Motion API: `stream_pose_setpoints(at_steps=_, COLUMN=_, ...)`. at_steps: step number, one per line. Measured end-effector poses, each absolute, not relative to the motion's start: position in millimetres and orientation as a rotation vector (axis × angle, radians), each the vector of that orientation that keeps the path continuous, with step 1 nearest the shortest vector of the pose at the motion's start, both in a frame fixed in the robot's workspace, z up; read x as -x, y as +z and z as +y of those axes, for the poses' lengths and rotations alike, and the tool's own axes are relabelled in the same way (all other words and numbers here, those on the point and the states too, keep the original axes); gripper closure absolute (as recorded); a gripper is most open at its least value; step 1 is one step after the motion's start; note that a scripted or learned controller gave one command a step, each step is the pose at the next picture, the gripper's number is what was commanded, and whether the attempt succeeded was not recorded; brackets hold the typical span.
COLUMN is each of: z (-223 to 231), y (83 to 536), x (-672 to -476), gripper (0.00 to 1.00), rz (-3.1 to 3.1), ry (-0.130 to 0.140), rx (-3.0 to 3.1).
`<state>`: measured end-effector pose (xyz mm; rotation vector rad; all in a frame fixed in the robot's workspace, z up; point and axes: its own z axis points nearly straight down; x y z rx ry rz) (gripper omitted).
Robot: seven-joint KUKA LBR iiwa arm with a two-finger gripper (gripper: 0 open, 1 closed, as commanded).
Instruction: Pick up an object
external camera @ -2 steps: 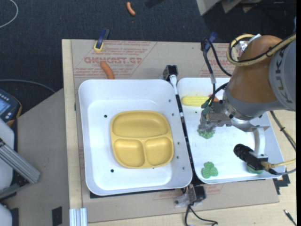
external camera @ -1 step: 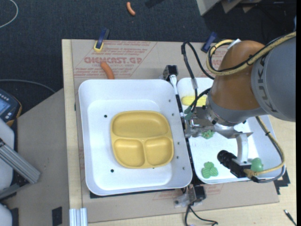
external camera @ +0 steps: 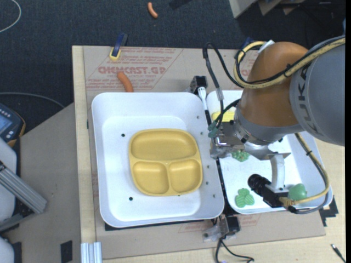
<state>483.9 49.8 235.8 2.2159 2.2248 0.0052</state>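
Where the view begins at the left, we see the left white bin [external camera: 107, 147], shallow and squarish, with a yellow plastic plate with three compartments [external camera: 164, 161] lying flat near its middle, apart from every wall. Beyond this bin, on the brown cardboard sheet [external camera: 159, 64] that covers the bench, a small orange sausage-shaped piece [external camera: 125, 81] lies just past the bin's far rim. A blue and yellow clip [external camera: 117, 47] sits at the sheet's far edge. A second small orange piece [external camera: 152, 9] lies on the dark floor [external camera: 66, 15], well beyond. Moving right, we meet the right white bin [external camera: 304, 171], most of which is covered by the grey arm with its orange band [external camera: 274, 86], so we can make out little of its floor. A yellow thing [external camera: 224, 115] peeps out near the bin's far left corner, half under the arm, and we cannot tell what it is. The gripper [external camera: 235, 148] hangs low over the left part of this bin, close to the wall between the bins. The arm's bulk hides it, and we cannot tell whether it is wide or narrow. A small green lumpy piece [external camera: 239, 156] shows right beneath it, though we cannot tell if they touch. Nearer us a green leafy piece [external camera: 244, 197] lies on the bin floor, and further right a green round ball [external camera: 297, 191] lies by the near rim.
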Motion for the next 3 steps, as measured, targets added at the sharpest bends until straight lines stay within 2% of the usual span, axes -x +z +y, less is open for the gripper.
stream_pose_setpoints(at_steps=2, z=42.5, y=229.4, x=-491.6, gripper=1.00, rz=2.219, ry=0.001, rx=-2.221)
stream_pose_setpoints(at_steps=3, z=47.6, y=214.0, x=-483.6, gripper=1.00, rz=2.223, ry=-0.004, rx=-2.225)
